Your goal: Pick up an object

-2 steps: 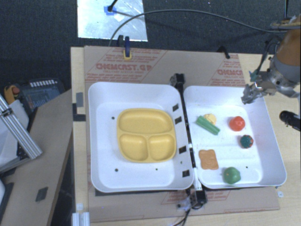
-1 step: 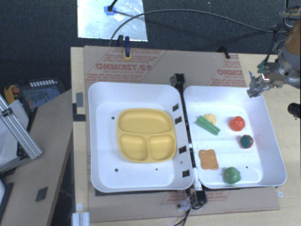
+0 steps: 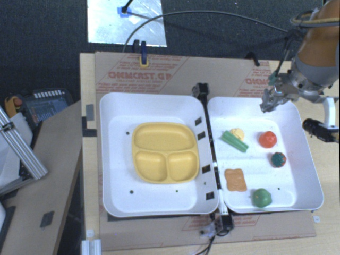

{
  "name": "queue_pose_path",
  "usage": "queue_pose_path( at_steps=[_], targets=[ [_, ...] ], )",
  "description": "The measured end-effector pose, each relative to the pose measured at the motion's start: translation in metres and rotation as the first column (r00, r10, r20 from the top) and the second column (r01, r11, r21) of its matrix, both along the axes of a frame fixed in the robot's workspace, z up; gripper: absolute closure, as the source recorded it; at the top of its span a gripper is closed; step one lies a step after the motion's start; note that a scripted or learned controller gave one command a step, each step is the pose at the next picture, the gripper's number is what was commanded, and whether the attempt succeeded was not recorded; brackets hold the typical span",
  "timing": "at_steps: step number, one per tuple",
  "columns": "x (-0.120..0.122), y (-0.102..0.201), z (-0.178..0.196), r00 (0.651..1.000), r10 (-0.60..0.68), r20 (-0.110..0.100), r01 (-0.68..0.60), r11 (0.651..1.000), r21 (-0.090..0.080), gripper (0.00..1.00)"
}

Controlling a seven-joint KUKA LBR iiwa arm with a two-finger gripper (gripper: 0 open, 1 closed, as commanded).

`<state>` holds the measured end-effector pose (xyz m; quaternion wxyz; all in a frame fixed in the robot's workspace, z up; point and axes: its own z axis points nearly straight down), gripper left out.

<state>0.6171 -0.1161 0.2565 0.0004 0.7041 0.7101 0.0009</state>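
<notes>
Right shallow white plastic bin (image 3: 303,158), near to far: a round green ball-like object (image 3: 261,197) by the near wall; a flat orange-brown rectangular piece (image 3: 235,179) just left of it, close to the divider; a small dark green and red rounded item (image 3: 278,159), too small to make out; a red tomato-shaped object (image 3: 268,139); a green ridged stick-shaped piece (image 3: 234,141) lying aslant, touching a small yellow lump (image 3: 237,133) partly hidden behind it. All lie loose on the bin floor.

Left shallow white plastic bin (image 3: 117,142): one yellow moulded three-compartment tray (image 3: 165,152), glossy, with rounded corners.

Grey two-finger gripper (image 3: 270,101): above the right bin's far right corner, apart from every object; whether its fingers stand apart or together cannot be told. The arm is cut off at the right edge.
</notes>
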Motion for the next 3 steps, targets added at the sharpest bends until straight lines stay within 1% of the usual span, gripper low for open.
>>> queue_pose_path(
  at_steps=[1,2,3],
  targets=[
    [0.004,0.046,-0.014,1.0,-0.001,0.0,0.001,1.0,0.0,1.0],
    [0.007,0.109,-0.016,1.0,0.001,0.0,-0.001,1.0,0.001,1.0],
    [0.014,0.16,-0.029,1.0,0.001,0.0,-0.001,1.0,0.001,1.0]
  ],
)
